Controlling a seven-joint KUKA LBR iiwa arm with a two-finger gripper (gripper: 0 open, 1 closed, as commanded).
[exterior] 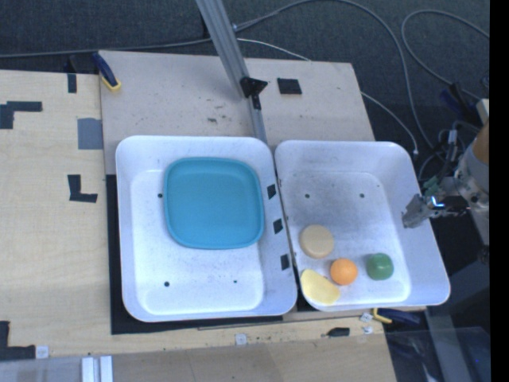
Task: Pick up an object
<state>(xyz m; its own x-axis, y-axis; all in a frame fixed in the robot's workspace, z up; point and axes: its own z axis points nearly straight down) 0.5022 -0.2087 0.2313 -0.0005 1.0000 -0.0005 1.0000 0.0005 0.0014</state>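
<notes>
The right bin (342, 165) holds a tan round piece (316, 241), an orange ball (343, 271), a green ball (379, 266) and a yellow piece (320, 287), all grouped near its front edge. My gripper (417, 212) hangs at the right rim of this bin, to the right of and a little behind the green ball. Nothing shows between its fingertips.
The left bin (139, 213) carries a blue square plate (213, 202). A grey metal pole (231, 50) slants down from the top to the gap between the bins. Cables lie on the dark floor behind and right of the bench.
</notes>
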